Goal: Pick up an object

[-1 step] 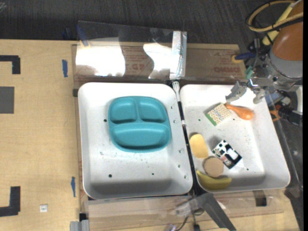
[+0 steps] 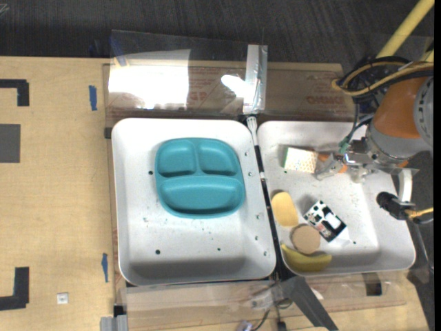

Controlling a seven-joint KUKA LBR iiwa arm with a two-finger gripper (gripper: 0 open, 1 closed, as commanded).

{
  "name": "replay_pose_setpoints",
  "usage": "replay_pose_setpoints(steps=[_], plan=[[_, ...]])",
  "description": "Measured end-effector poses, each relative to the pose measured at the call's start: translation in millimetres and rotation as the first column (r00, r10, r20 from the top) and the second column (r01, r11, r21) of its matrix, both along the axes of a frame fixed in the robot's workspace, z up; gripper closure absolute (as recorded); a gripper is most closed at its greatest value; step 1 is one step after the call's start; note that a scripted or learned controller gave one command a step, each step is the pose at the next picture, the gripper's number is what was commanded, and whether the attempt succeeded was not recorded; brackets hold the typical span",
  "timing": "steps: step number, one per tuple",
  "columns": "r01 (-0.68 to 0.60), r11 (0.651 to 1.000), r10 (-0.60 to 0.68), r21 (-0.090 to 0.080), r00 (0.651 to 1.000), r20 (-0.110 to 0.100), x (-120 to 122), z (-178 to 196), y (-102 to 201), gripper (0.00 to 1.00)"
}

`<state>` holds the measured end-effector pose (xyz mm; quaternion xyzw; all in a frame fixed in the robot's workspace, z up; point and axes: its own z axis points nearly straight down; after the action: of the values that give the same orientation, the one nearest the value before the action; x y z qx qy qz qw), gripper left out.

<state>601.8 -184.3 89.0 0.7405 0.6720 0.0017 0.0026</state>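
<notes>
A: While scanning down the slant, hard to miss the left bin [image 2: 131,243]: shallow, white, round-cornered, speckled with small dark dots. Holds a teal plate [image 2: 200,176], smooth and glossy, moulded into three compartments.

B: Same make for the right bin [image 2: 386,248]. More crowded, though. Toward its far left corner, a pale block [image 2: 300,159]: flat, rectangular, finely dotted. Closer to the near edge, by the left wall, a yellow lump [image 2: 284,207], rounded and matte.

A: Just below that, a brown disc [image 2: 305,238], round and flat-topped, touching a yellow curved piece [image 2: 306,259] shaped like a banana and lying along the near wall. Right of the disc, a black-and-white box [image 2: 325,221]: small, angular, boldly patterned, lying askew.

B: And the arm [image 2: 396,138]?

A: Reaches in from the right, grey, with the orange band [image 2: 403,112] above the wrist, bent down over the far side of the right bin. Ends in the gripper [image 2: 339,163], metallic, low over the bin floor, just right of the pale block. Touching it or not, impossible to say.

B: Open or closed?

A: Cannot tell; too small and blurred at this size.

B: Behind the bins, a clear plastic sheet [image 2: 182,81], shiny with glare. Under everything, a tan cardboard bench [image 2: 55,185], matte, marked with bits of blue tape [image 2: 92,96].
</notes>
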Motion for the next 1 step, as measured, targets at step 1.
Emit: replay_pose_setpoints(steps=[1], plan=[[-0.273,0.962,0.273,-0.001,0.962,-0.001,-36.0,95.7,15.1,0.00]])
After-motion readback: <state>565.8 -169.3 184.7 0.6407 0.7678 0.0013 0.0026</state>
